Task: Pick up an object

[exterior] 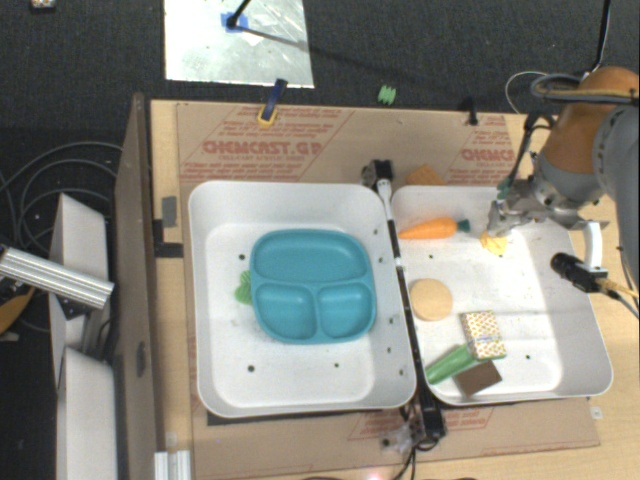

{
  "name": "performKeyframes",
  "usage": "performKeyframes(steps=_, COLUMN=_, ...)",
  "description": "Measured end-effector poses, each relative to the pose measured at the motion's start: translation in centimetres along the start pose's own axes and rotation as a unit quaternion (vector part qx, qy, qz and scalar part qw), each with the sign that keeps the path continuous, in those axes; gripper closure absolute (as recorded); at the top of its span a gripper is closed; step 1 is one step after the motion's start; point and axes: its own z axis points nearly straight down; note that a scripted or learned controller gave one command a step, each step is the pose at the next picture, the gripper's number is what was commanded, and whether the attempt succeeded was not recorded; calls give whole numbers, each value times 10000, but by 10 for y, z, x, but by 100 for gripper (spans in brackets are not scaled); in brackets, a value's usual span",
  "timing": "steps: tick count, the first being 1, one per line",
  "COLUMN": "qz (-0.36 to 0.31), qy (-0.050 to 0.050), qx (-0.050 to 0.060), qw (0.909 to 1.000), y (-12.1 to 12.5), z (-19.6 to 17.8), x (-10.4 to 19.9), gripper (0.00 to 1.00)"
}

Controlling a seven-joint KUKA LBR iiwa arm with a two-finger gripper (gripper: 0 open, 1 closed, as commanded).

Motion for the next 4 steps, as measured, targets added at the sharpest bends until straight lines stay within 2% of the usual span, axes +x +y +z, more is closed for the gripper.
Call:
performKeyframes(steps=1, qz=49, qy=12, qx=60, qw=10000, y=-36, z=-20, x=-19, gripper=100)
performKeyframes(steps=2, qz=32, qy=12, qx=53, qw=10000, y=-35, z=-19, x=-18, gripper=0)
performKeyframes(steps=3, qz=-4, qy=-2, qx=45, qw=10000, y=7, z=13, x=26, gripper=0)
performKeyframes(steps=4, qz=10, qy=-6, qx=38, qw=10000, y=6, z=2, x=23, gripper=100)
